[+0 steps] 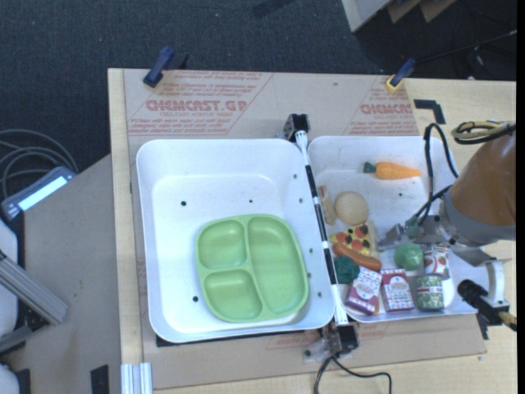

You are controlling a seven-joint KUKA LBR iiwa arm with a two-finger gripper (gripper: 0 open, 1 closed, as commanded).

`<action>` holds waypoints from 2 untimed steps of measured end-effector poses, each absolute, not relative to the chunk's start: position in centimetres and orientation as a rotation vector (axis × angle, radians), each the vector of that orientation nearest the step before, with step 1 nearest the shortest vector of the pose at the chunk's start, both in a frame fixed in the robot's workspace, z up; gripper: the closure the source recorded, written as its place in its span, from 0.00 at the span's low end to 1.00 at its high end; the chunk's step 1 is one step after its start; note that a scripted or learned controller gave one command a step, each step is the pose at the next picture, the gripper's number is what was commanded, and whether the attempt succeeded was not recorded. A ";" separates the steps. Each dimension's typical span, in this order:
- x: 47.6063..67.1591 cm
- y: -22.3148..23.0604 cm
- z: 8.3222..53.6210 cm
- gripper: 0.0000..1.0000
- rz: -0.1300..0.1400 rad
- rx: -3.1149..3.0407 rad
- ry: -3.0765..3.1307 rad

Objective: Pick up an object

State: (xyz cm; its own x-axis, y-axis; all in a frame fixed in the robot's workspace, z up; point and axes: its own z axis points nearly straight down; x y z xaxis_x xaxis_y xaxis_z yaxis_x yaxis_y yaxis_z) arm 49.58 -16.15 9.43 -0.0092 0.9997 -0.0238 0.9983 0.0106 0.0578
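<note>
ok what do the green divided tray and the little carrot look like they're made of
Green tray: probably moulded plastic, with an even pale colour, soft sheen and rounded compartment walls. Carrot: likely a plastic toy, uniform orange with a green tip; too small to be sure.

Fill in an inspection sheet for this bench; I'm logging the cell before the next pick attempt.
Surface: bench bearing left bin and right bin.
Job's things: toy carrot, beige ball, pizza slice, hot dog, green ball, small food boxes, all in right bin.
Clutter: green divided tray in left bin.
Tool: tool low over right bin; fingers unclear.
Cables: black cable at arm.
Surroundings: dark carpet.
</note>
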 end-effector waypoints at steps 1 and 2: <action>49.4 -17.8 9.4 0.00 0.032 2.174 2.192; 55.3 -22.3 21.6 0.00 0.002 2.218 2.219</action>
State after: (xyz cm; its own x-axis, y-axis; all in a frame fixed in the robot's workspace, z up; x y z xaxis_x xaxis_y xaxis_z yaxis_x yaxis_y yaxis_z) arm 55.34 -22.34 21.59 -0.0005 1.0000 -0.0023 1.0000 0.0005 0.0037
